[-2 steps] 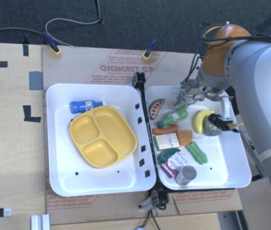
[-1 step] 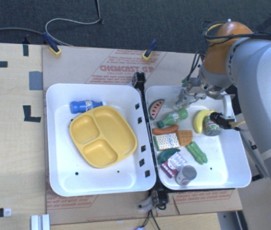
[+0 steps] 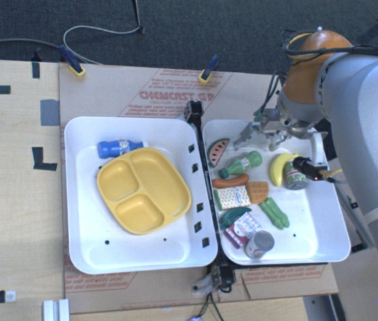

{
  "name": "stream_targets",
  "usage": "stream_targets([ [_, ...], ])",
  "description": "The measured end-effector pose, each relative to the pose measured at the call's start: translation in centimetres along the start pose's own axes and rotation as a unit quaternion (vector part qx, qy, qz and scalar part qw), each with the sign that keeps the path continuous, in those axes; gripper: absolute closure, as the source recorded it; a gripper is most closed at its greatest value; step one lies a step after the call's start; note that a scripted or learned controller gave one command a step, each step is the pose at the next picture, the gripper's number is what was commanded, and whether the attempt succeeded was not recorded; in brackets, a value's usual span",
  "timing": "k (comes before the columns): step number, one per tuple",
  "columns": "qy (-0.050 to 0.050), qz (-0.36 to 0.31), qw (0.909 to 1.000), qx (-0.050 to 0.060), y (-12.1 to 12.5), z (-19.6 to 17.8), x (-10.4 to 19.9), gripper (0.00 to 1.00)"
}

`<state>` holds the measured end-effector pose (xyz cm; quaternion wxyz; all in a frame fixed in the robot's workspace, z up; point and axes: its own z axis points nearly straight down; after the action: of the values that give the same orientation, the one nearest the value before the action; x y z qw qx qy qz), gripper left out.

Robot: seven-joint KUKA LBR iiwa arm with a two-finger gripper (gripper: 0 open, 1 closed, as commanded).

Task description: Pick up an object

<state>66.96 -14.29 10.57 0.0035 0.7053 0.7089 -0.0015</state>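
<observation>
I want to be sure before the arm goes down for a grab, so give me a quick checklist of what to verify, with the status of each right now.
1. Gripper over the right bin: ok, it sits above the bin's far end.
2. Finger opening: cannot tell, too small and cluttered.
3. Nothing held yet: cannot tell for the same reason.
4. Nearest targets reachable: ok, the watermelon slice, green bottle and banana lie just below the gripper.
5. Target stands alone: not ok, the bottle lies against the hot dog.
6. Left bin contents out of the way: ok, the yellow tray and blue bottle lie there.
</observation>
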Motion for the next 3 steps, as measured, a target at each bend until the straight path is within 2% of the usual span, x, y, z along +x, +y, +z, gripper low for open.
stream_targets([
  [1, 0.002, 0.002, 1.0000, 0.001, -0.4, 2.0, 0.9, 0.00],
  [2, 0.001, 0.002, 1.0000, 0.000, -0.4, 1.0, 0.9, 1.00],
  [3, 0.001, 0.002, 1.0000, 0.000, -0.4, 1.0, 0.8, 0.00],
])
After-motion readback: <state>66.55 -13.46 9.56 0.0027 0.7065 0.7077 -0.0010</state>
